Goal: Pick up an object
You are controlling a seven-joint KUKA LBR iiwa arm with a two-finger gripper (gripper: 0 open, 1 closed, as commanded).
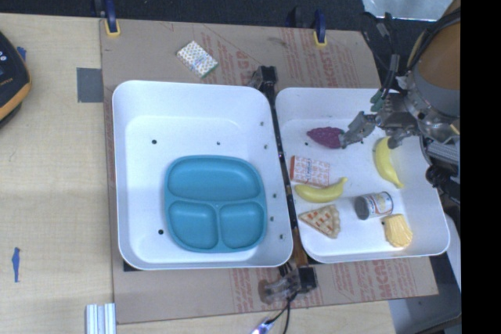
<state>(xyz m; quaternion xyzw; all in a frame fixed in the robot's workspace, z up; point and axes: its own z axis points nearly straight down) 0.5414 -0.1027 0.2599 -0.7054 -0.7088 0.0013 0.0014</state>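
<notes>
Right now the gripper hangs over the far part of the right bin, reaching in from the bin's right edge. Its two fingers are spread fairly wide, one tip near the purple item, the other by the top end of a banana. Nothing sits between the fingers; cannot tell if the tips touch the bin floor.

Right bin contents: purple item near the far left part, just beside the left fingertip. Curved banana toward the right edge, upright along it. Small printed packet by the left wall, a second banana just below it, lying crosswise. Pizza-slice toy near the front left corner. Small can on its side in the middle front, yellow block near the front right corner.

Left bin holds a blue divided tray, toward the front. Small patterned packet lies on the cardboard beyond the left bin.
</notes>
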